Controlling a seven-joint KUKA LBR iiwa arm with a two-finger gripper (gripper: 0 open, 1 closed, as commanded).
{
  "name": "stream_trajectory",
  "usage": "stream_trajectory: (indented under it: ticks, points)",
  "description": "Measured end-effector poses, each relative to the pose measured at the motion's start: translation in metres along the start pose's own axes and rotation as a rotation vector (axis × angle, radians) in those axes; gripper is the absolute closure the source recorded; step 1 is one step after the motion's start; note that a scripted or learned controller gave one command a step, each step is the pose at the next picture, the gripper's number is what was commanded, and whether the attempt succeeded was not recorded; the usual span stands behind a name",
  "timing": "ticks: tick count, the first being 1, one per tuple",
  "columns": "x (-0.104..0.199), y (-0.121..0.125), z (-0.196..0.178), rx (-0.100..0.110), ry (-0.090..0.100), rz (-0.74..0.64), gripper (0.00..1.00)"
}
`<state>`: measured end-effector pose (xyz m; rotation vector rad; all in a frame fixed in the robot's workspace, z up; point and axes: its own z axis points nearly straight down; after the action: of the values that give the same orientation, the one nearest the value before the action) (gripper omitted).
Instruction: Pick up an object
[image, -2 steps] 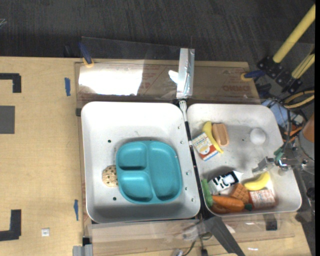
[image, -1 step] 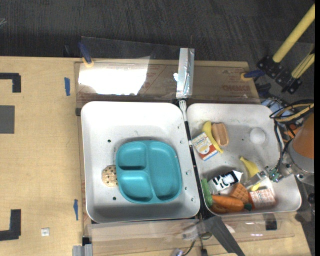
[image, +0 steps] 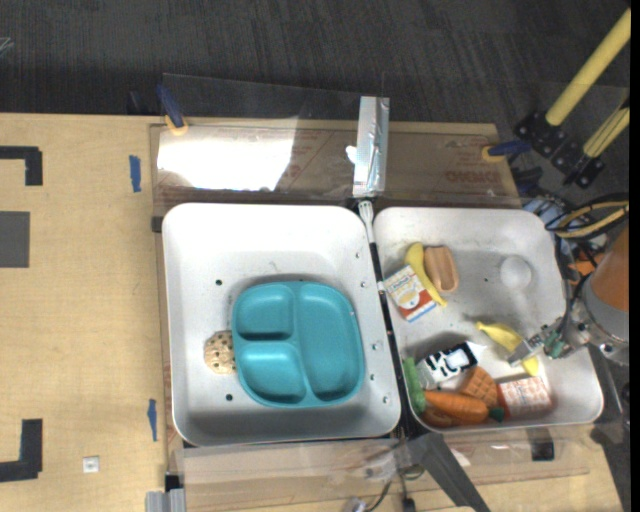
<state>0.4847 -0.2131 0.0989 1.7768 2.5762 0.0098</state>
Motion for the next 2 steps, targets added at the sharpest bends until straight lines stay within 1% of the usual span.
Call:
stream_trajectory:
  ticks: [1,2]
  points:
    - [0.0718,0.0256,-0.1258,0.008,0.003,0.239,1.0]
    - [0.0714,0.0244,-0.1244,0.012,0.004,0.241,0.0]
